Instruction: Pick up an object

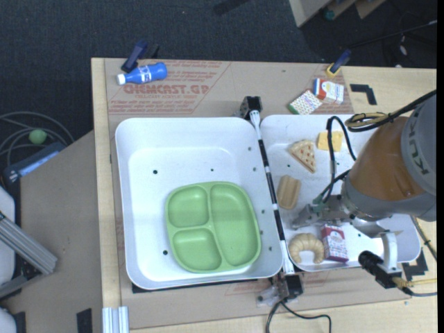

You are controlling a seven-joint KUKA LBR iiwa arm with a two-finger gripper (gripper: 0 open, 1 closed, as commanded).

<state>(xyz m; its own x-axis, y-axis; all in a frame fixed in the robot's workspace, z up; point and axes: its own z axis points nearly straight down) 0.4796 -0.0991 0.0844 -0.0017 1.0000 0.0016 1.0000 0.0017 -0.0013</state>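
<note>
- My bench sits under even, fairly bright overhead light; nothing looks dim except the dark blue carpet (83, 19) beyond the bench top.
- The two shallow white plastic bins (139, 186) run close to overexposed, their floors nearly blank, with only soft grey shading along the inner walls.
- The pale green divided plastic tray (211, 226) casts almost no shadow, so the light is diffuse.
- My orange wrist band (385, 168) shows a broad dull sheen, no hard glare.
- Overall sharpness is modest: the red print on the tan cardboard sheet (177, 82) reads soft, and small items look grainy.
- Straight bench edges bow slightly near the frame borders.
</note>
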